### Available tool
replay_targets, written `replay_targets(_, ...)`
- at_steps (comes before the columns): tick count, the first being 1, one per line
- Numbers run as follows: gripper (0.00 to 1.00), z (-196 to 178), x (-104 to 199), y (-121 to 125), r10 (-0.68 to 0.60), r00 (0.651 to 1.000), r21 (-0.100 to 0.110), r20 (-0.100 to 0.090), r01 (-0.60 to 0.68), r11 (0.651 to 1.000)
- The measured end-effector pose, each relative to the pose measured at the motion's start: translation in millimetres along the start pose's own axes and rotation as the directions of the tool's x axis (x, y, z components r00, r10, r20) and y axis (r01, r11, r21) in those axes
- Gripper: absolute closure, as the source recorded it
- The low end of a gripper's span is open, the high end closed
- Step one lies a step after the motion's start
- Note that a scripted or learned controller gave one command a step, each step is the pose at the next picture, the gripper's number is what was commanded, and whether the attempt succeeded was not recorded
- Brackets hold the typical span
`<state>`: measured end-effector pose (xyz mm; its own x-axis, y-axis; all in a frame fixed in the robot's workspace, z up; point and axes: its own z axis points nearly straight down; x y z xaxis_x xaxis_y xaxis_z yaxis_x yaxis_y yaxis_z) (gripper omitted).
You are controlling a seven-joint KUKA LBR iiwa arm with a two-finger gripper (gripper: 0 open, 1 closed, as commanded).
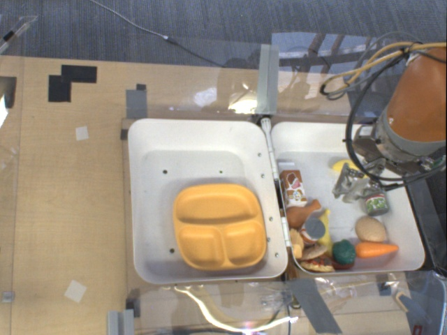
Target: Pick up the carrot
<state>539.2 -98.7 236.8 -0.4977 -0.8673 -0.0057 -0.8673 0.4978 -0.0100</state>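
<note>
Gripper [351, 184] hangs in right bin [307, 142]; fingers blurred, spread can't be told, nothing visibly held. Arm [417, 103] cut off at frame edge. Carrot [376, 250] lies at 5 o'clock, apart, beside egg [371, 228].

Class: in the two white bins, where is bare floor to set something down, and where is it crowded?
Bare: left bin floor around the yellow tray; right bin's far end. Crowded: its near end, around the carrot.

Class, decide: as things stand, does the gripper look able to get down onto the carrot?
Probably yes. The carrot lies uncovered on top, near the right bin's front edge; the gripper hangs above, further back.
</note>
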Motion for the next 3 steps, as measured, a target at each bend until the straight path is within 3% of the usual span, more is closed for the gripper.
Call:
replay_targets(1,1.00,40.7,-69.1,14.6,-0.244,0.970,-0.008,0.002,0.244,0.970)
replay_targets(2,1.00,90.5,25.0,-46.1,-0.147,0.989,-0.008,-0.004,0.147,0.989)
replay_targets(3,1.00,132.9,39.8,12.4,-0.341,0.940,0.008,0.000,0.341,0.940)
